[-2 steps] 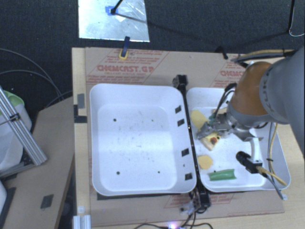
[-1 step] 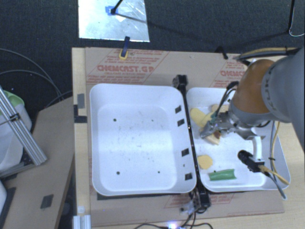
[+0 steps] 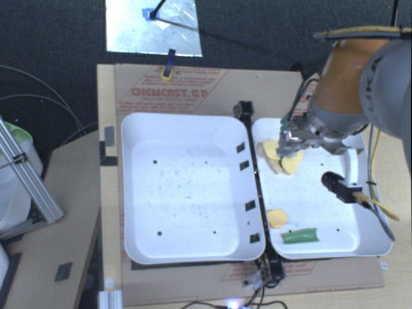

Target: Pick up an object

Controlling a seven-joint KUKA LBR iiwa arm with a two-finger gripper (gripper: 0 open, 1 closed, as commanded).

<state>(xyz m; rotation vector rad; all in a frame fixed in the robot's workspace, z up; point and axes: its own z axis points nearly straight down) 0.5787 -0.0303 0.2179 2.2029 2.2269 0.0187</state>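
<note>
My gripper (image 3: 290, 148) hovers over pale yellow pieces (image 3: 281, 159) in the right bin (image 3: 370, 227), finger spread impossible to tell; they look light, soft, best pinched across the narrow middle.

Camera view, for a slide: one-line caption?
Gripper down among yellow pieces in the right bin; green piece near its front.

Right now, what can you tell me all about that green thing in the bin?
The green thing is a small, flat, oblong piece, bright green and smooth, maybe plastic or foam. It lies on its side on the floor of the right bin, near the front wall, stretched left to right. A small yellow piece sits just up and left of it, close but apart. Nothing touches it except the bin floor; the end effector is farther back.
</note>
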